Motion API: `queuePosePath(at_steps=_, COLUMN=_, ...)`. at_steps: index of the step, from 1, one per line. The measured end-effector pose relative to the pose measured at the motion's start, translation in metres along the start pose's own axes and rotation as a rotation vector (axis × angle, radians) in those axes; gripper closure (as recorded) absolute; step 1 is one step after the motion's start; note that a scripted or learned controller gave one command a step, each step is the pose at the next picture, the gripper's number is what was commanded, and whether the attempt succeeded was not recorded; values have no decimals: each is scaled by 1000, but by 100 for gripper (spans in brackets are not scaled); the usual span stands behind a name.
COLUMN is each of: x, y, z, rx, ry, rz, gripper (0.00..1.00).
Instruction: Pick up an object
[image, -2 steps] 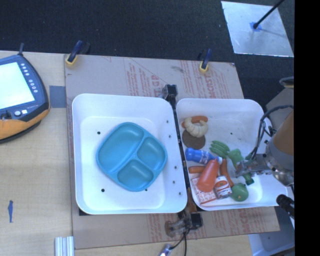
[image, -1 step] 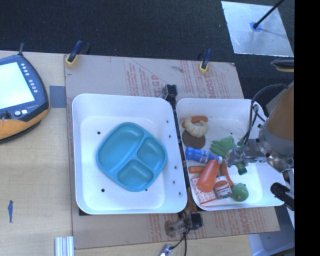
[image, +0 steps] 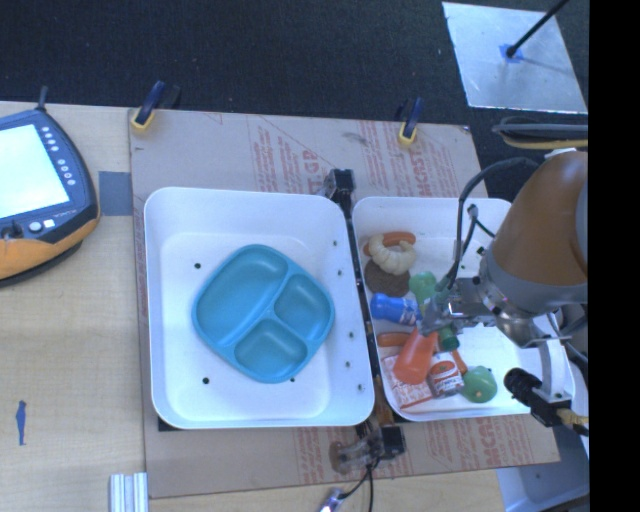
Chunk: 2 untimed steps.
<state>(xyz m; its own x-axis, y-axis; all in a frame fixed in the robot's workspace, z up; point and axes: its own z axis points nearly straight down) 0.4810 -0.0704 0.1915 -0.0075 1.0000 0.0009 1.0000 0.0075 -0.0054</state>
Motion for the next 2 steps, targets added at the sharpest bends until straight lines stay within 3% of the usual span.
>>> queuePosePath(at_steps=1, x=64, y=48, z=0, rx=0, ry=-2, rz=0, gripper=100)
queuePosePath(at_steps=2, x=56, y=100, z=0, rx=-1, ry=-1, rz=2, gripper=100)
